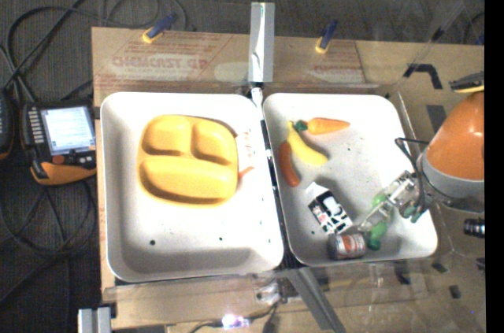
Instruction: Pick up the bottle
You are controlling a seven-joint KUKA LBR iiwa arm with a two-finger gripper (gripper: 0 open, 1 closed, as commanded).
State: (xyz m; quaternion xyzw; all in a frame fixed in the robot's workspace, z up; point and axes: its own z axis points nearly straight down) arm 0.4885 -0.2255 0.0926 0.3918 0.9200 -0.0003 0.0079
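The bottle (376,218), a clear one with a green cap and green at its lower end, lies on its side in the right bin (370,107), near that bin's front right corner. Its lower end is touching or almost touching a small can (346,246) with a red label, which lies just in front of it against the bin's front wall. A black-and-white carton (328,213) sits just beside the bottle, toward the bin's centre.

The gripper (408,197) is low over the bottle's upper end, close to the bin's right wall. Glare and clear plastic blur together there, so I cannot tell how the tool is set, nor whether it has any grip on the bottle.

Likely troubles, as I judge them: the bottle is round and slick and may roll or slide out of a pinch; a grip near one end would let it tilt and drop; the can crowds it and could be nudged or caught instead; the wall leaves little room.

The carton's print and the faint lettering on the cardboard (157,60) behind the bins are too small to read.
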